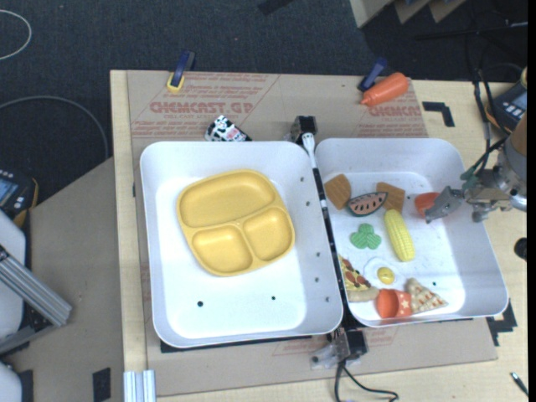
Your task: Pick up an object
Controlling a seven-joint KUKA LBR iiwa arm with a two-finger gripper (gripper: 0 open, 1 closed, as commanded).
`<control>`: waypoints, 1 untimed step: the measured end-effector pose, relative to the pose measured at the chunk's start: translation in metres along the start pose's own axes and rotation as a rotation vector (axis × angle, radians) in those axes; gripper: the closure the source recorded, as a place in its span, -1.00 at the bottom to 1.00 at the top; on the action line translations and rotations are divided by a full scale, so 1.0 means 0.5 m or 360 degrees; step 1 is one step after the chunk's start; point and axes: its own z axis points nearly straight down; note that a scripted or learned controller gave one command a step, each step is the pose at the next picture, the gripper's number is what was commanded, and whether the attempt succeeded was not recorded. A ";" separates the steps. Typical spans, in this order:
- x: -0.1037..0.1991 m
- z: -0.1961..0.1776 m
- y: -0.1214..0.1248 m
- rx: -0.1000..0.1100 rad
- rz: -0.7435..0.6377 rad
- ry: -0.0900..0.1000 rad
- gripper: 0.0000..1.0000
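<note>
The right bin point(469, 258) holds several toy foods. Among them are a yellow corn cob point(400, 234), a green leafy piece point(364, 238), a watermelon slice point(367, 203), two brown pieces point(337, 191), a small red piece point(425, 199), a fried egg point(384, 273), a red tomato point(387, 303) and a pizza slice point(425, 296). My gripper point(459, 203) hangs low over the bin's right part. It is just right of the small red piece and beside it, not visibly around it. Nothing is seen held.
The left bin point(167, 249) holds a yellow divided plate point(234, 222). An orange carrot toy point(385, 89) and a small black-and-white toy point(224, 129) lie on the bench behind the bins. A clamp point(305, 129) sits between the bins' far corners.
</note>
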 end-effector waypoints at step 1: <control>0.001 -0.015 0.007 -0.0022 -0.0006 -0.0006 -1.00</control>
